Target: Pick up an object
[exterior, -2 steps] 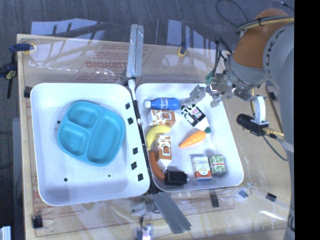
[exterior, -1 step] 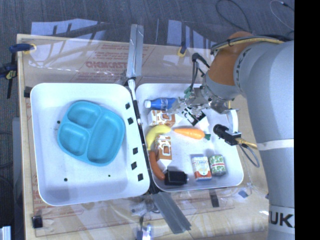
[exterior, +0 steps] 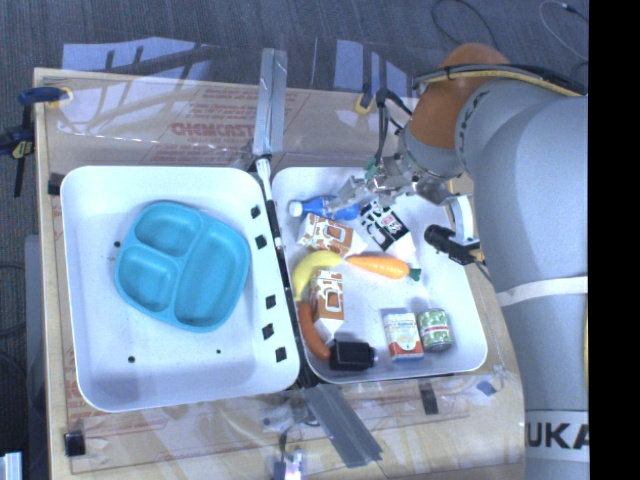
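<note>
At the near edge of the right bin point(exterior: 470, 353) lay a small black block point(exterior: 352, 354), and just beside it a red-and-white carton point(exterior: 401, 334) next to a little green-labelled can point(exterior: 435, 330); the print on both was too small to read. A reddish sausage-like piece point(exterior: 313, 331) curved along the bin's left wall, touching the black block. Farther in, a brown-and-white packet point(exterior: 329, 297) lay against a yellow banana point(exterior: 312, 269), and an orange carrot point(exterior: 379, 265) with a green tip rested crosswise near the middle. Beyond these sat a second brown-and-white packet point(exterior: 326, 234), a blue-and-white wrapper point(exterior: 318, 208), and a black-and-white patterned card point(exterior: 384, 224), its marks not legible.

In the left bin point(exterior: 90, 368), a blue divided plate point(exterior: 182, 264) with three compartments lay alone, well apart from the clutter. Small black tabs dotted the rim where the two bins met.

The gripper point(exterior: 378, 182) hung over the far part of the right bin, just above the patterned card and blue wrapper, amid cables and shiny fittings. Whether the jaws were wide or narrow could not be told, and nothing could be seen held between them. The arm point(exterior: 520, 198), grey with an orange band, covered the bin's right side, and the letters "UKA" showed on its base at the lower right.

On the table point(exterior: 150, 128) at the far side, faint red lettering ran under clear sheeting, too washed out to read. A blue clamp point(exterior: 40, 96) gripped the far left corner.
</note>
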Controlling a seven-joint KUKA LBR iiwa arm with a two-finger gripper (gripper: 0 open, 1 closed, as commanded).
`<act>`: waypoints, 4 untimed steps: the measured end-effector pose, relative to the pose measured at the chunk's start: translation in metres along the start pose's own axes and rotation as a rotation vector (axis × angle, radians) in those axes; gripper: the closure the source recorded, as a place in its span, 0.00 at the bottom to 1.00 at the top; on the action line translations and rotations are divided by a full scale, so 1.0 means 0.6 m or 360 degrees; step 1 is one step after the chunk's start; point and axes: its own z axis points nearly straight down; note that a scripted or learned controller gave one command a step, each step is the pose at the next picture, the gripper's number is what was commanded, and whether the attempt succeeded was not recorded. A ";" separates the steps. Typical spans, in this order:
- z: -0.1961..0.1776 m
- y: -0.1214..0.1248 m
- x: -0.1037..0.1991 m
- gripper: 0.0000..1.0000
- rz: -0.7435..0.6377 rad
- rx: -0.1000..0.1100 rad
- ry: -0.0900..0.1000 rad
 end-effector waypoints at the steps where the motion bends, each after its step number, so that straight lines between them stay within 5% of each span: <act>1: 0.000 -0.038 0.006 0.00 -0.0119 -0.0029 -0.0014; 2: -0.017 -0.015 0.005 0.00 -0.0323 0.0016 0.0008; 4: 0.002 -0.026 0.001 0.00 -0.0372 -0.0021 -0.0016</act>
